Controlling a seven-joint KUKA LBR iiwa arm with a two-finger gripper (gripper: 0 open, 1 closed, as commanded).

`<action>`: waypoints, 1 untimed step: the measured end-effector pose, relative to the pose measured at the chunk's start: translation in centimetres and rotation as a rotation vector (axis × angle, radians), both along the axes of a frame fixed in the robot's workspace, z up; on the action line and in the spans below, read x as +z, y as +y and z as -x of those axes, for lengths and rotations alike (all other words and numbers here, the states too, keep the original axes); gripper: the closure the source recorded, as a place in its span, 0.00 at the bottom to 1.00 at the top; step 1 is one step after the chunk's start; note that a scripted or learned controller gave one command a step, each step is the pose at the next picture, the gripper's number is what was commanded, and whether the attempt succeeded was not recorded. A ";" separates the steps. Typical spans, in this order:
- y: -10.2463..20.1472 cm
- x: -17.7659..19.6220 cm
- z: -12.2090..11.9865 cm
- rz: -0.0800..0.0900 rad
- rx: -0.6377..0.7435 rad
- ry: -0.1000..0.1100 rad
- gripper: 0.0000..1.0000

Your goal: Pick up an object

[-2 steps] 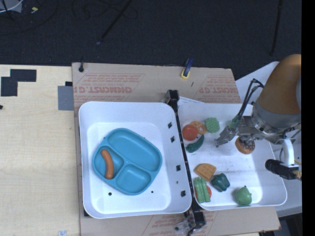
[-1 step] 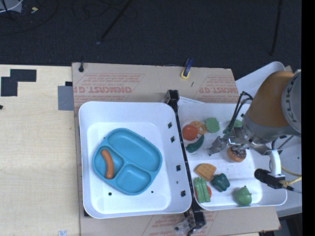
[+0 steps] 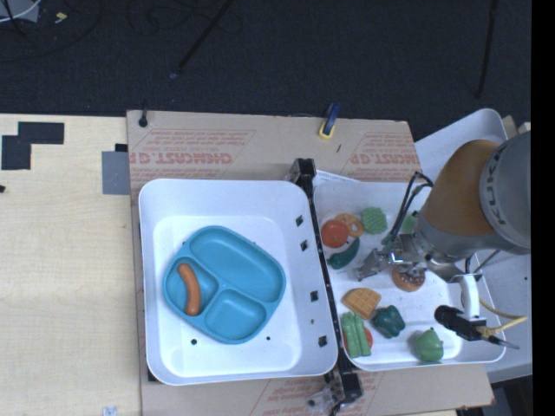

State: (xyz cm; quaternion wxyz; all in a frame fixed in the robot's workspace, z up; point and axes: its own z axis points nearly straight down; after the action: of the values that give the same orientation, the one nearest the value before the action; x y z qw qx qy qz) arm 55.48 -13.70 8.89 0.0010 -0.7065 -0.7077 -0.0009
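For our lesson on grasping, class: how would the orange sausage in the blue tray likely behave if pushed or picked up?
The sausage looks rounded and elongated, so it would probably roll sideways if nudged. Its smooth look suggests it may slip between fingers. It lies in a compartment of the blue tray, whose raised walls would likely stop it.

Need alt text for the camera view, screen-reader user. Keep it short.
A grey robot arm reaches from the right over the right white bin, its gripper low among toy foods including a tomato and a green pepper. The left white bin holds a blue divided tray with an orange sausage in one compartment.
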 end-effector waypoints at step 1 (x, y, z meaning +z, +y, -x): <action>-0.6 1.4 -0.2 0.012 -0.007 -0.011 1.00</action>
State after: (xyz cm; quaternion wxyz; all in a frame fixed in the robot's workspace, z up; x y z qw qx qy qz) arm 55.64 -14.29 10.27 -0.0070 -0.7089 -0.7053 -0.0006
